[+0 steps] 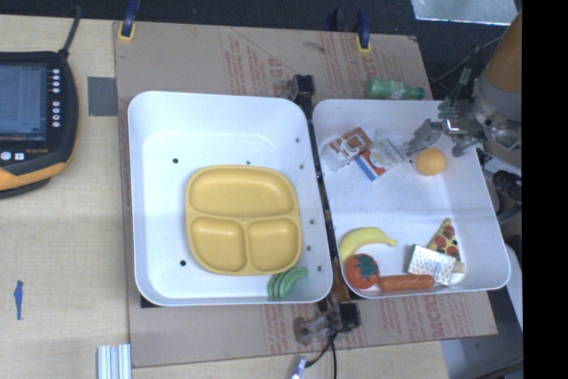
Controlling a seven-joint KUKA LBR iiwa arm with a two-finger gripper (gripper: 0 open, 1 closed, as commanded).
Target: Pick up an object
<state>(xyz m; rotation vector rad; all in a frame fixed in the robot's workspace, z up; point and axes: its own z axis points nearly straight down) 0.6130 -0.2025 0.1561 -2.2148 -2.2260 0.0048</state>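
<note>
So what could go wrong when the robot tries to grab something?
The orange ball beside the gripper is round, so it might roll away if nudged. The banana, tomato and pizza slice lie crowded along the right bin's near edge, so the fingers could bump a neighbour or the wall.

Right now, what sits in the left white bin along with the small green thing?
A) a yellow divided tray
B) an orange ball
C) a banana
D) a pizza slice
A: the yellow divided tray lies in the middle of the left bin, with the green thing at the bin's near right corner.
</note>
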